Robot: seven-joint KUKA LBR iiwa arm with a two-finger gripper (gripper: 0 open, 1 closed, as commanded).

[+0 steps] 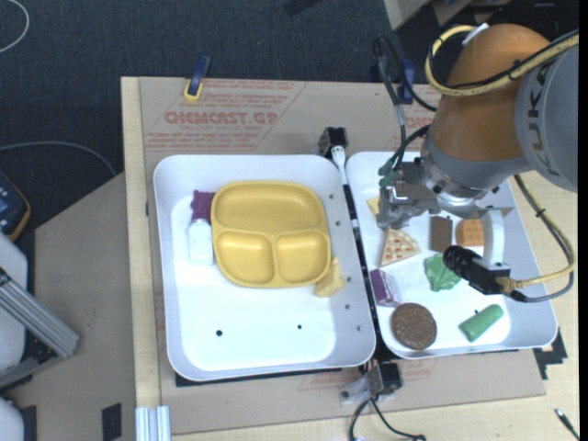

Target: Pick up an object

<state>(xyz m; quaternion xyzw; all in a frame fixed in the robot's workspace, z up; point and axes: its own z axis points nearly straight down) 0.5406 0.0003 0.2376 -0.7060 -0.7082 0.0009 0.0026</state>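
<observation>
— Hanging low over the right bin (542,324), the pincer (397,211) is seen just above the waffle-patterned wedge (399,246); whether it is spread or pressed together cannot be told.

— And the other things?

— A brown round cookie (414,325), a green cylinder (481,322) and a green scrap (440,273) are seen nearby. A yellow divided tray (271,232) is held in the left bin (266,347).

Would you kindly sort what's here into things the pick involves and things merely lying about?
Pick: gripper, waffle wedge, brown disc, green cylinder, all at the right bin.
Lying about: yellow divided tray, left bin, yellow clamp.
</observation>
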